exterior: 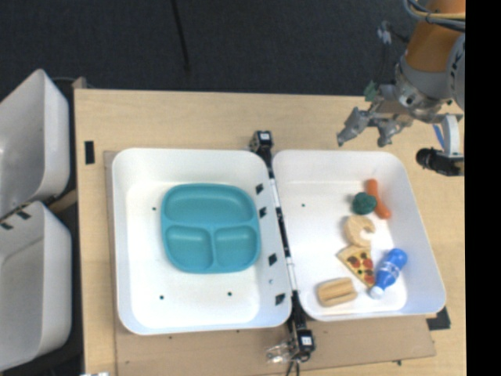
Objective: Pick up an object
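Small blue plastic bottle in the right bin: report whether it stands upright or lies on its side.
On its side. The small blue plastic bottle lies flat on the right white bin floor, white cap end pointing toward the near rim.

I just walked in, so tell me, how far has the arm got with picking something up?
Nothing looks picked yet. The gripper hangs above the right bin's far edge, fingers spread with nothing between them. The toys, among them the blue bottle and pizza slice, lie in that bin. Descent, grasp and lift remain.
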{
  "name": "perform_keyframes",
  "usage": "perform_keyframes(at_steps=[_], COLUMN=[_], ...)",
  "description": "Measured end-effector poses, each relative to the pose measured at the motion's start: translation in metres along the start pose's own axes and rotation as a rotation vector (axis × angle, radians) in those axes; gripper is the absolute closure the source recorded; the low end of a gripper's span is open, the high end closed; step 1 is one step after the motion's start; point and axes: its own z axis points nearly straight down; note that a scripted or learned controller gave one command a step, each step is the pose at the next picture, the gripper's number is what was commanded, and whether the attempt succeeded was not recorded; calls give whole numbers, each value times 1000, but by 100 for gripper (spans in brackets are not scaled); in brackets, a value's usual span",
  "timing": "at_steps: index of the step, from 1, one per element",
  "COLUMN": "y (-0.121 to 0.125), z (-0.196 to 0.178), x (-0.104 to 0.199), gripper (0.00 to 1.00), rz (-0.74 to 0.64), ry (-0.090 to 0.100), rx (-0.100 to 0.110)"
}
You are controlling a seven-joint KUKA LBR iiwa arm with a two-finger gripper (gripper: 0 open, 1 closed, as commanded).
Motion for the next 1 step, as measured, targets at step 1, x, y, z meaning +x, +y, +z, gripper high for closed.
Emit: perform_keyframes(at_steps=[1], y=[1], z=[63], x=[0], gripper=[0], rz=[-1], ry=[-1], rx=[4])
